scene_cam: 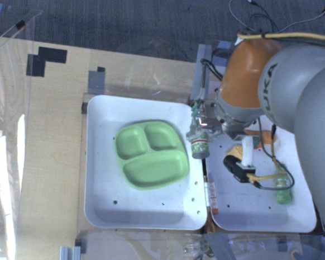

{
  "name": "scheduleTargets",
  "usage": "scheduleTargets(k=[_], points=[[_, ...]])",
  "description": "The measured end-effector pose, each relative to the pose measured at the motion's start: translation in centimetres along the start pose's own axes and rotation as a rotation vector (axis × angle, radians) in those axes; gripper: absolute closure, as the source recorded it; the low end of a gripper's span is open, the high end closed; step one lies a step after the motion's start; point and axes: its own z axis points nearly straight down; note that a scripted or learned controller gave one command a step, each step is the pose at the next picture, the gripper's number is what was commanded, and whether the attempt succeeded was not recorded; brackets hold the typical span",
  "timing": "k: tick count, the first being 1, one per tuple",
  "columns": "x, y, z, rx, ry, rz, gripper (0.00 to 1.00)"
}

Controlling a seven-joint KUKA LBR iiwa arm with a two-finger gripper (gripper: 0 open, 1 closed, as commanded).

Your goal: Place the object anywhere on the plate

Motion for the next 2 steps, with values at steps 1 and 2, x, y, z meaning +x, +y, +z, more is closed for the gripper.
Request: scheduleTargets(k=[1, 2], points=[[6.8, 0.96, 0.91, 0.002, 0.001, -0.132, 1.0], [6.76, 0.98, 0.9, 0.001, 0.001, -0.131, 0.0]])
